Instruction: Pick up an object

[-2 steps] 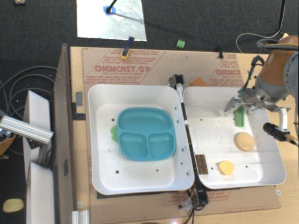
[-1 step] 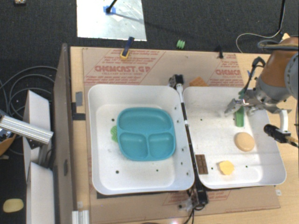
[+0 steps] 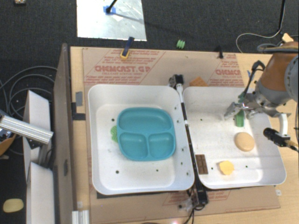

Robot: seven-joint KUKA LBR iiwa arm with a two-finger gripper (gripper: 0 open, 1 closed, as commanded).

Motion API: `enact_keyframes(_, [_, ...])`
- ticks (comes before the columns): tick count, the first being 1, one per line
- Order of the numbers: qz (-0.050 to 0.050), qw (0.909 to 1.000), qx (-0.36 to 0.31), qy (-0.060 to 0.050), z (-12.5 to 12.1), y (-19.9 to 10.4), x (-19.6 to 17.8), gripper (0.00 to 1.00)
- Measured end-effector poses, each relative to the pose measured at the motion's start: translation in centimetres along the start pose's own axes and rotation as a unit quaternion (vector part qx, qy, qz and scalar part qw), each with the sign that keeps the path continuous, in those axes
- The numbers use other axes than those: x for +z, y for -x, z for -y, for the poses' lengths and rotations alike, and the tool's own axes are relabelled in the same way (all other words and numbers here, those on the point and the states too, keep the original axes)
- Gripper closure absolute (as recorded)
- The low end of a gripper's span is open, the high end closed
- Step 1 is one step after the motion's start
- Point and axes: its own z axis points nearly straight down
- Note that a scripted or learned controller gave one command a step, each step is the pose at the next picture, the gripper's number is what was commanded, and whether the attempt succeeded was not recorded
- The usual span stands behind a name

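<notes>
While the tool (image 3: pixel 239 112) hangs over the right bin (image 3: pixel 205 139), finger state can't tell, green obj (image 3: pixel 239 120) just below, tan round obj (image 3: pixel 245 142) nearby, yellow piece (image 3: pixel 226 167) further down, teal tray (image 3: pixel 145 133) in left bin (image 3: pixel 100 125).

The right bin (image 3: pixel 261 171) holds three loose objects. A narrow green piece (image 3: pixel 239 119) stands roughly upright in its upper middle, right at the gripper (image 3: pixel 238 110); whether it is clasped cannot be told. Just below and to the right lies a rounded tan lump (image 3: pixel 244 141), like a bread roll. Nearer the front edge rests a small yellow chunk (image 3: pixel 226 167), well apart from the green piece.
</notes>
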Motion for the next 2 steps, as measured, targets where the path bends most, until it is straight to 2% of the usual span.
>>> enact_keyframes(1, [0.0,1.0,-0.001,0.002,-0.2,0.0,-1.2,1.0])
enact_keyframes(2, [-0.004,0.9999,-0.008,0.005,-1.2,-15.3,-10.0,1.0])
